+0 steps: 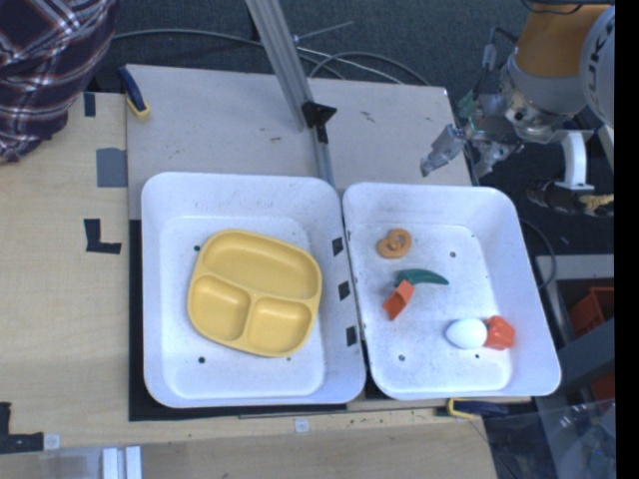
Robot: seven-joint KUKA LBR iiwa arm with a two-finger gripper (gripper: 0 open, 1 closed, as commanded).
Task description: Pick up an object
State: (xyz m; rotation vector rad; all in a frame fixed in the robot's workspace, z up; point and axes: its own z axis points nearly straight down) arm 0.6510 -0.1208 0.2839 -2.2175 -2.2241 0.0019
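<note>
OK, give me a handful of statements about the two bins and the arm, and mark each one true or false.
1. The yellow divided plate lies in the left bin. True.
2. The white egg sits in the left bin. False: it is in the right bin, beside an orange-red piece.
3. The tool is above the far edge of the right bin. True.
4. The tool holds the green pepper. False: the pepper lies on the bin floor.

The yellow tray [256,292] at lower left looks like smooth, shiny plastic; the checked shirt [45,48] at upper left is soft cloth.
</note>
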